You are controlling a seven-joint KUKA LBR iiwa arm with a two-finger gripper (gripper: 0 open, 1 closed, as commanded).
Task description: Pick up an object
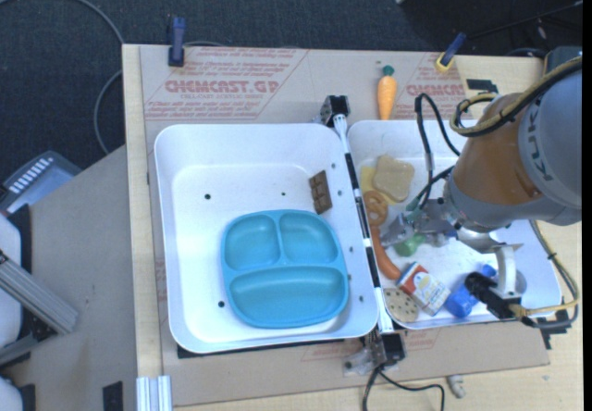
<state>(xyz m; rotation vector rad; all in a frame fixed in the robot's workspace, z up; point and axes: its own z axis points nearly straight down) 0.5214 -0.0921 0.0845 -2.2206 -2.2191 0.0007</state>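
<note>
My gripper is down in the right bin, right-centre of frame, buried in the clutter by that bin's left wall. Can't tell if it's released or clenched, and I see nothing clearly held.

No target is named, so I'm taking the nearest candidate. The orange sausage-shaped piece lies just below-left of the gripper, close or touching, with its long axis running diagonally from upper left to lower right along the bin wall. The pretzel-like ring is just up-left, and the bread slice sits further toward the top of the frame. The small carton and cracker are below, and the blue block is lower right.

My guess is the sausage is the best bet. I'd need a short shift down-left and would close across its short axis. The risk is that it's tight against the wall.

The left bin holds the blue divided plate and a brown piece, both well apart from me.
</note>
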